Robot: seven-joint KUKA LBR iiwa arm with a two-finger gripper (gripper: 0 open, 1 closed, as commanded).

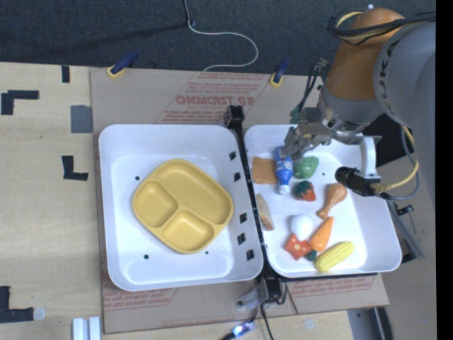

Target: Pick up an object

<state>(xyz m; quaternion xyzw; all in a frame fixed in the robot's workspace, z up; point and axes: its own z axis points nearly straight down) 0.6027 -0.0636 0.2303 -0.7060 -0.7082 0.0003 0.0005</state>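
Two white bins sit side by side on the bench, and the action is all in the right bin (375, 257), where toy food lies scattered. The grey-and-orange arm (368, 55) reaches over that bin's far side, its gripper (296, 147) lowered at the cluster near the divider. Just below the gripper stands a small blue-and-white bottle (284, 170), with a green toy vegetable (306, 166) touching it on the side away from the divider and an orange-tan piece (263, 171) on the divider side. Whether the pincer is open or closed cannot be told from here; its tips merge with the clutter.

Nearer the front of the bin lie a strawberry (304, 190), a drumstick (333, 199), a white egg (301, 226), a carrot (322, 233) and a corn cob (334, 255). The left bin (113, 211) holds a yellow divided plate (182, 205).

By the look of it, this is the approach-and-grasp step, the bottle the likely target. Nothing appears lifted yet. The next move calls for closing squarely on one item without catching its close neighbours, then rising straight up.
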